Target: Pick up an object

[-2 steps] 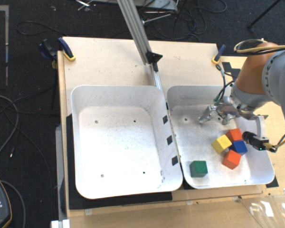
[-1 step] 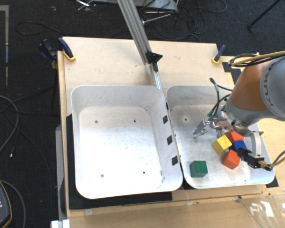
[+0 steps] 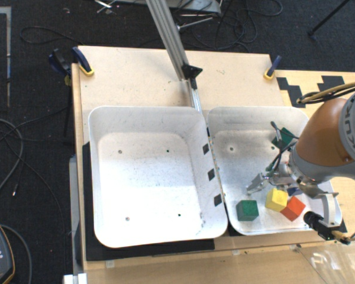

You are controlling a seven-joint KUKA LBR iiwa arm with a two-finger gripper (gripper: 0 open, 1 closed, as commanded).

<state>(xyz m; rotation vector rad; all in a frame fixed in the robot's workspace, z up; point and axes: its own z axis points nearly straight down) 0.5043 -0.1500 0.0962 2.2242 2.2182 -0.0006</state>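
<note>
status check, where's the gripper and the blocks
Gripper low in right bin, nothing visibly held. Green block, yellow block, orange block clustered by the front wall. Arm overhangs them.

My arm [image 3: 328, 138] is grey with an orange band. Both bins, left [image 3: 106, 158] and right [image 3: 236, 129], are white, finely speckled dark. In the right one lie a green cube [image 3: 247, 210], a yellow cube [image 3: 276, 199] and an orange-red cube [image 3: 294, 208]. The bench [image 3: 136, 76] is pale beige, with yellow-tipped clamps [image 3: 83, 64].

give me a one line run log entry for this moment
arm over right bin | gripper above yellow block | green block, red block nearby
</note>
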